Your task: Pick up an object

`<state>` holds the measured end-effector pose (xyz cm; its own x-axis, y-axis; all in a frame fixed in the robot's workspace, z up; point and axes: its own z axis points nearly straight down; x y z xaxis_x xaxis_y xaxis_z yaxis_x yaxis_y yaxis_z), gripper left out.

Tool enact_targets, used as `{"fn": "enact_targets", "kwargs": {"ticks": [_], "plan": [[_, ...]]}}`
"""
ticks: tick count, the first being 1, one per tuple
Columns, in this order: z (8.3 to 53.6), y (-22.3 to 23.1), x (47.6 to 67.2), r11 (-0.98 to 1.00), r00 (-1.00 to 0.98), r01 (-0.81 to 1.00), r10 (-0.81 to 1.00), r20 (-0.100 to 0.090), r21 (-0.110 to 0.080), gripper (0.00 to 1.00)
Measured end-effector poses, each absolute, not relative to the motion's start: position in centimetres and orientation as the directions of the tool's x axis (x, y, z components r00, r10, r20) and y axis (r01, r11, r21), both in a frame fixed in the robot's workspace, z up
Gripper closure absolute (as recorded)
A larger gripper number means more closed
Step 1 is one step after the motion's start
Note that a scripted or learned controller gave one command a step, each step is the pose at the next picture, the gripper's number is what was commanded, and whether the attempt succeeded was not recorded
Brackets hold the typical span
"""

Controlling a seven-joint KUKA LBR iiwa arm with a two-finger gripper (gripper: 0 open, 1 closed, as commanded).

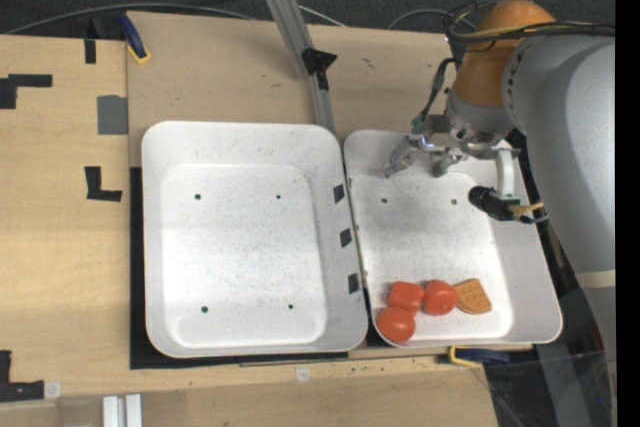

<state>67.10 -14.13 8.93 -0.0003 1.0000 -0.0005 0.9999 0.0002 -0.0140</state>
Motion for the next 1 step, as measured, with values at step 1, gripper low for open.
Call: {"fn": "enact_targets", "kwargs": {"ticks": [1], "plan": [[8.87, -14.12, 66.98, 0.001, -0.001, 1.000, 1.000, -0.001, -0.009, 0.00]]}}
